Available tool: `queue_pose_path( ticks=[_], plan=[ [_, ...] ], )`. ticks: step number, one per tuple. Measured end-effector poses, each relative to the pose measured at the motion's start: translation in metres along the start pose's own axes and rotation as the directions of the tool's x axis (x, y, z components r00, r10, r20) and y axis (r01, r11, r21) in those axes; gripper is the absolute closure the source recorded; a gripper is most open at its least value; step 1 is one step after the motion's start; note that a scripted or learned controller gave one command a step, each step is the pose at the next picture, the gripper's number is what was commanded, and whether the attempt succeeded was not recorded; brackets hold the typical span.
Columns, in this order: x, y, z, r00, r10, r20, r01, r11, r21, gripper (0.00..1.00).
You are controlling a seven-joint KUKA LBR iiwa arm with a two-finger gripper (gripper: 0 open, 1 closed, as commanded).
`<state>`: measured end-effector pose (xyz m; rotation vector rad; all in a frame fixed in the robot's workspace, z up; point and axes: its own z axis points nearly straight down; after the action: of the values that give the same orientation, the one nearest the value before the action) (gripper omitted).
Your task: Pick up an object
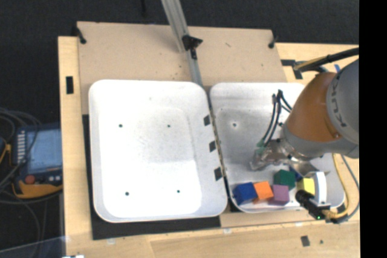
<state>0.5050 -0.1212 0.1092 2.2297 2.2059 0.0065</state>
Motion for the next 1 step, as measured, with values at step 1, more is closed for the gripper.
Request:
queue_pose_path(
  ticks=[1],
  plan=[
    [-0.0111,0.0065,-0.0525,1.000,-0.006,0.001,0.006,1.000,0.000,1.00]
  ],
)
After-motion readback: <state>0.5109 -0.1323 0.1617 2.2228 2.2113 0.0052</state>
